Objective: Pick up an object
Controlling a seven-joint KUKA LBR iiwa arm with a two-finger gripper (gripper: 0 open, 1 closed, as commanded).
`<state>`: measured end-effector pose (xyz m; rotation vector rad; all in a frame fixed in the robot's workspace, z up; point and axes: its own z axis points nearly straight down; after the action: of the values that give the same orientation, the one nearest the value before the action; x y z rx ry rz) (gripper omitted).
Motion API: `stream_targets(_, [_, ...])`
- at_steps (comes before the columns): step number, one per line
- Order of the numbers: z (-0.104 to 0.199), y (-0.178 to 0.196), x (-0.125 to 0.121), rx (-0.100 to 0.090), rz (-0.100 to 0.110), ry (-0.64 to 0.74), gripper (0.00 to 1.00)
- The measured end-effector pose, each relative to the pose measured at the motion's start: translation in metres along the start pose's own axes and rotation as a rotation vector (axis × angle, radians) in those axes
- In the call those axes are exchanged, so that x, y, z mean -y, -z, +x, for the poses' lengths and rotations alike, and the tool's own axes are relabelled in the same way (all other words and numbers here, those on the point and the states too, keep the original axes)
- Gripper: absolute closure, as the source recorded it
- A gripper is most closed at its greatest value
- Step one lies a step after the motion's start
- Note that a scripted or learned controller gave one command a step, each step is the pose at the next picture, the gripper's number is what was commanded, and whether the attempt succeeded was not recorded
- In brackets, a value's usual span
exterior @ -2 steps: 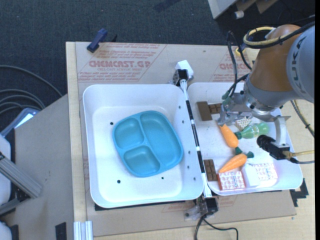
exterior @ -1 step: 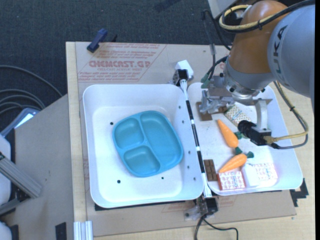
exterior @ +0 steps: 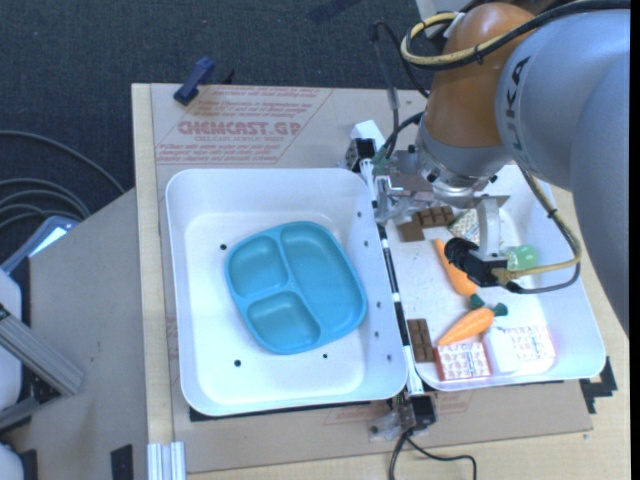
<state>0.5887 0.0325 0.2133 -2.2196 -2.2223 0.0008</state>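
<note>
Right of the blue plate [exterior: 295, 286], across the wall shared by the two white bins [exterior: 372, 268], found the gripper [exterior: 440, 208] low over the far part of the neighbouring bin, under the grey arm [exterior: 560, 78]. Could not tell whether the gripper was open or closed, with the wrist blocking the view. Saw nothing clearly held.

Judged the step as approach or descent, with the grasp not yet made. Logged candidates, all on the side of the divider away from the plate:
- brown bar [exterior: 428, 222], right under the gripper and the nearest pick
- upper carrot [exterior: 458, 273], just past the bar and partly under a black cable [exterior: 470, 258]
- lower carrot [exterior: 465, 326], closer to the near rim
- second brown bar [exterior: 420, 338], against the divider
- red-and-white pack [exterior: 462, 361], beside it

Took the lower carrot as the clearest target:
- long axis diagonal
- pointed tip aimed toward the plate and the near rim
- green top aimed away from the plate
- touching or nearly touching the pack

Read the upper carrot as diagonal the other way, with one end toward the gripper. Could not read the axis of the brown bar, half hidden.

Next move, as a guess: line the jaws across the chosen long axis, drop straight, close, lift. Risked a miss from clutter and the cable.
</note>
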Motion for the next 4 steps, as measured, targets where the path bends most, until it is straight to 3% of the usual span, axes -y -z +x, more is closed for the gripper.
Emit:
stream_targets(1, [0.000,0.000,0.000,0.000,0.000,0.000,0.00])
stream_targets(2, [-0.066,-0.029,-0.053,0.001,-0.002,-0.002,0.00])
stream_targets(3, [-0.125,-0.064,-0.061,0.000,0.002,-0.002,0.00])
stream_targets(4, [-0.105,-0.028,-0.045,-0.001,0.001,0.000,0.00])
